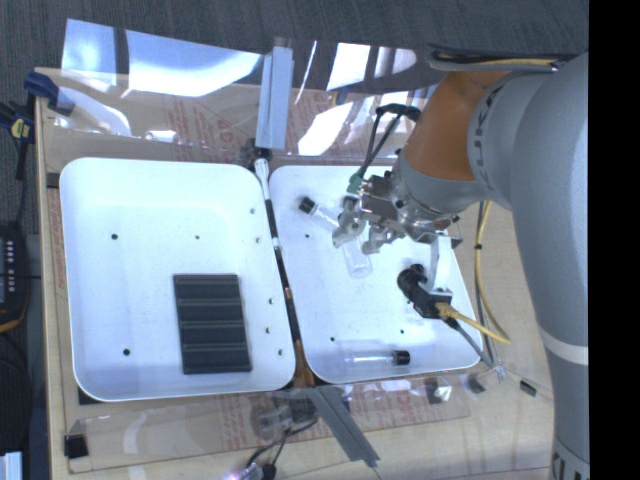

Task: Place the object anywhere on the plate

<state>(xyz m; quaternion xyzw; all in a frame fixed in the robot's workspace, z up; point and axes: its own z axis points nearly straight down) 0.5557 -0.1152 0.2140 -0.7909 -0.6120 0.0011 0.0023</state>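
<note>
Hanging low over the right bin (452, 360): the gripper (356, 234), grip too blurred to judge as wide, narrow or holding. Just under its tip, a clear object (358, 261), contact unclear. Near it toward the left bin (90, 183), a small vial (307, 206). Well apart across the divider, the dark ribbed plate (211, 323).

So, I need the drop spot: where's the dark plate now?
The dark ribbed plate lies in the left bin, toward its near right corner, across the divider from the gripper.
</note>
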